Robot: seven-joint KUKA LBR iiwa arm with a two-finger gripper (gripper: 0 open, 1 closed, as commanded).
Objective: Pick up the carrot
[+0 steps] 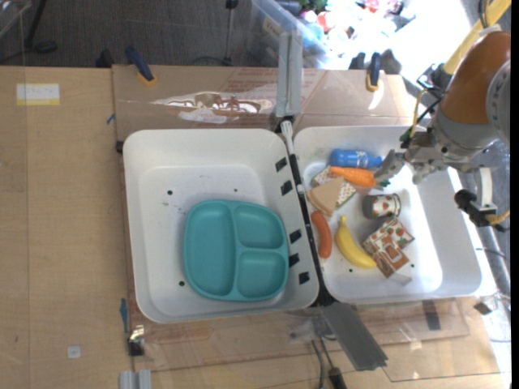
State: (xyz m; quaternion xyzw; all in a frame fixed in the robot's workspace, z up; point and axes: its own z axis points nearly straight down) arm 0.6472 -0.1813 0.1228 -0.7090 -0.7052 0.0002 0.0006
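Wooden bench (57, 217), dark floor (122, 14)

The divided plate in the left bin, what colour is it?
Teal; the divided plate shows clearly in the camera view.

A wooden bench (57, 241) carries two shallow white bins side by side, the left bin (146, 241) and the right bin (442, 258), with a sheet of cardboard (203, 96) lying behind them.

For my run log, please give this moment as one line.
gripper: right bin, beside carrot | carrot: not lifted, on the pile | teal plate: left bin
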